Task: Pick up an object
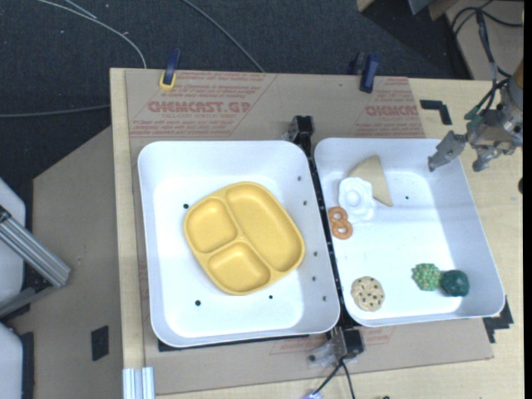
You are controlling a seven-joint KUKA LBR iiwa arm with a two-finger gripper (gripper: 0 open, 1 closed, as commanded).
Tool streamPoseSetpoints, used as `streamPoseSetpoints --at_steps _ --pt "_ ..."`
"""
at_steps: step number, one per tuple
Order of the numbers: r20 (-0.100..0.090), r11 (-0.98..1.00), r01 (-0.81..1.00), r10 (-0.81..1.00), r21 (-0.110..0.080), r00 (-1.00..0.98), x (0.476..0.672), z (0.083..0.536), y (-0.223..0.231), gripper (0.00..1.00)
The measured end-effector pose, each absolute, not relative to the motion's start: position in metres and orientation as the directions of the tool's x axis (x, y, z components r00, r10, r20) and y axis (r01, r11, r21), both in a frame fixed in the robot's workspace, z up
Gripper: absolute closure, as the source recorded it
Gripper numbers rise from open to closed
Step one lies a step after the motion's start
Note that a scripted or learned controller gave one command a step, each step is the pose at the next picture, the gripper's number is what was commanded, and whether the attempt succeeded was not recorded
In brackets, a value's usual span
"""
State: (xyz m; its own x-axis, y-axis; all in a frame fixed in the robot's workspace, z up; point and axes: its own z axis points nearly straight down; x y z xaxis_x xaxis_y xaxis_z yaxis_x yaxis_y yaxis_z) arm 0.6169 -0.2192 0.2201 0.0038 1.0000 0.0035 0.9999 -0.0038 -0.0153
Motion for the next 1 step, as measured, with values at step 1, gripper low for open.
streamPoseSetpoints --at_steps 1 --pt "0.000 0.000 1.000 1.000 -0.001 0.000 0.6199 0.2293 -0.2182 0.00"
